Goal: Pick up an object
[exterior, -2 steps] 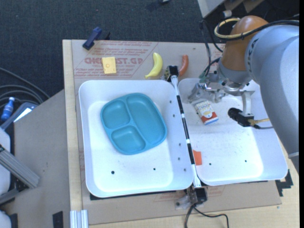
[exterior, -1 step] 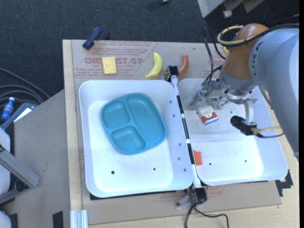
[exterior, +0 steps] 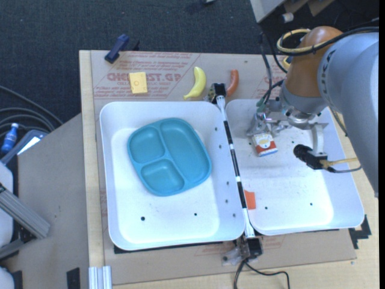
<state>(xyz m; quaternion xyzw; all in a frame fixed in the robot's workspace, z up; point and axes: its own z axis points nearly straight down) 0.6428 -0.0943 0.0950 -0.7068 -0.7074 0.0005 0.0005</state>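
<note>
A small white carton with red and orange print (exterior: 264, 144) lies in the right bin (exterior: 301, 212), near its back left part. My gripper (exterior: 265, 124) hangs directly over the carton, its tip right at the carton's top edge. Whether it touches or grips the carton cannot be made out from this angle. The grey arm with its orange band (exterior: 310, 62) comes in from the right behind it.
A blue divided plate (exterior: 169, 156) fills the middle of the left bin (exterior: 120, 209). Behind the bins on the bench lie a yellow banana (exterior: 195, 83), an orange sausage-shaped toy (exterior: 232, 82), a yellow block (exterior: 138, 83) and a blue object (exterior: 116, 48). An orange tag (exterior: 250, 200) sits by the bins' shared wall.
</note>
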